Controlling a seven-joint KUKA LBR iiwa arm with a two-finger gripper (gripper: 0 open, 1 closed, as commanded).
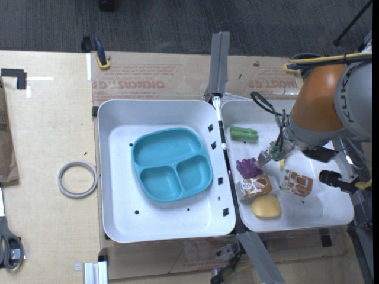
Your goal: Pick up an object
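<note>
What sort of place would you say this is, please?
Probably a robotics lab bench set up for picking trials: a robot arm reaches over two white bins, toy food lies in one, and clamps and tape sit on the bench.

This looks like a robotics lab or test workshop. A pale wooden bench (41,135) fills the left of the frame, with dark grey carpet (177,10) along the top. Two shallow white plastic bins (112,176) sit on printed brown cardboard (148,76). A roll of clear tape (77,178) lies at centre left, and grey-handled scissors (9,247) at lower left. A grey industrial arm with an orange band (323,102) enters at right.
</note>
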